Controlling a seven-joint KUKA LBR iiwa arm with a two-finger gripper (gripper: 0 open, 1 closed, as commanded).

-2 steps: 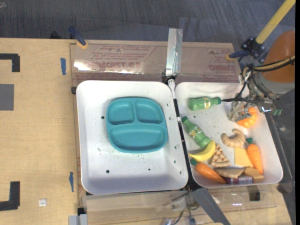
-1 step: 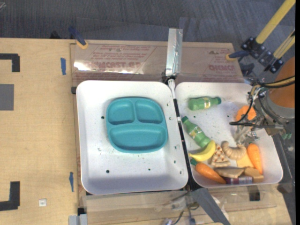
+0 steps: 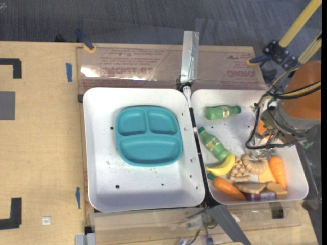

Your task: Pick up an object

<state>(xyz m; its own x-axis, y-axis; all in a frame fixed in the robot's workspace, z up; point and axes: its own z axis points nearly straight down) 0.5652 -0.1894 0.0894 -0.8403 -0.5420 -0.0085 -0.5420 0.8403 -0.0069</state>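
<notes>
The robot's gripper (image 3: 264, 143) hung low over the right bin (image 3: 296, 194), where toy food lay heaped toward the near corner: a banana (image 3: 223, 166), two carrots (image 3: 276, 170) and two green bottles (image 3: 222, 112). Cables hid its tip, so the jaws' state could not be told. A teal divided plate (image 3: 148, 136) sat alone in the left bin (image 3: 97, 152), apparently awaiting use.

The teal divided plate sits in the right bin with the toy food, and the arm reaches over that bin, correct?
Not quite. The camera view shows the teal divided plate alone in the left bin. The toy food is in the right bin, and the arm does reach over that one.
</notes>
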